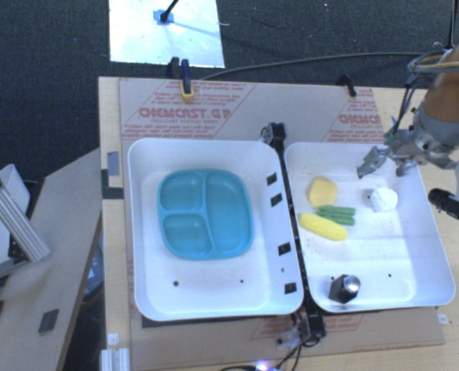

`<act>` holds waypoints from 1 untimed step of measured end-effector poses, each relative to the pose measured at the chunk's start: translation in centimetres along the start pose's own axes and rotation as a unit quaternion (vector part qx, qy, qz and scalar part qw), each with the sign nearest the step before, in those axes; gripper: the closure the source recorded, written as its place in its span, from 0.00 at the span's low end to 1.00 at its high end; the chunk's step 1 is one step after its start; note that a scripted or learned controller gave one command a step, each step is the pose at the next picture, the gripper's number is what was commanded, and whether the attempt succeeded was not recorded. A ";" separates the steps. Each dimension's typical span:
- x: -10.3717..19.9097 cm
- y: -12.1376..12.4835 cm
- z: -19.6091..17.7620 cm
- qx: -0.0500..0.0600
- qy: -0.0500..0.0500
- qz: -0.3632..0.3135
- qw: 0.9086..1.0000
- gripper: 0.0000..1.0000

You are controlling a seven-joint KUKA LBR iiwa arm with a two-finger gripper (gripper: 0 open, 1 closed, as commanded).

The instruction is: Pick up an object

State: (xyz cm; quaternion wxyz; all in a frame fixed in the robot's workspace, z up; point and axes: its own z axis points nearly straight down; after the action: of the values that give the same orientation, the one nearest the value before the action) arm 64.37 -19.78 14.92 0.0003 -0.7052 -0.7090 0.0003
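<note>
Nearest the camera in the right bin (426, 284), a small dark metallic object (343, 288) sat close to the front wall; it looked hard, smooth and probably the heaviest piece there, so likely to slip from a shallow pinch. Beyond it, toward the middle of that bin, a yellow corn cob (323, 226) lay on its side, touching a bundle of green beans (337, 214) just behind it, with a rounded yellow piece (323, 191) farther back still. These seemed to be light, stiff plastic toys; the cob would best be taken across its narrow middle, though the beans crowding its far side left little room for a finger there. To the right of the beans, well apart, a white lumpy object (383, 199) stood alone, probably light and easy to close on from either side. At the bin's far right the pincer (385, 163) hung above and behind the white object, its fingers spread apart with nothing between them.
</note>
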 end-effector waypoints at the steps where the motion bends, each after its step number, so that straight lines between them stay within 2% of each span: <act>1: 0.0 0.2 -1.4 -0.004 -0.001 -0.001 1.000 1.00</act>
State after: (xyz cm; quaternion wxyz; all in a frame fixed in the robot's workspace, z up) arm 64.57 -19.81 16.35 -0.0030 -0.7043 -0.7099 -0.0017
